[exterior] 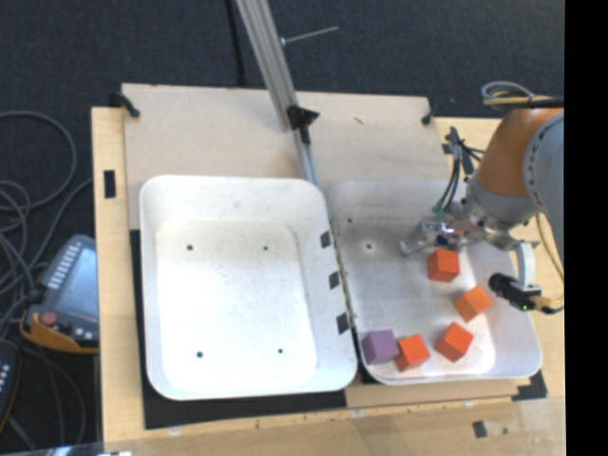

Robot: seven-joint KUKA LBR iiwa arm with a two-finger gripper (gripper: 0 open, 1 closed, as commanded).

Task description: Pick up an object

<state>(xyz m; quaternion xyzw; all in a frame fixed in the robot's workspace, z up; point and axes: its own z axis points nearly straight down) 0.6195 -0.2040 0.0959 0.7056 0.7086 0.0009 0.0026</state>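
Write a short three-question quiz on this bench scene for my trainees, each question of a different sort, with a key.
1. True or false: the purple block lies in the left bin.
2. How many orange blocks lie in the right bin?
3. Multiple choice: which block lies nearest the gripper? A) the upper orange block B) the purple block C) the orange block beside the purple one

Key:
1. False; it lies at the right bin's near left corner.
2. Four.
3. A; whether they touch cannot be told.

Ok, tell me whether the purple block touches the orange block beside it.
Touching: the camera view shows the purple block pressed against the orange block, no gap visible.
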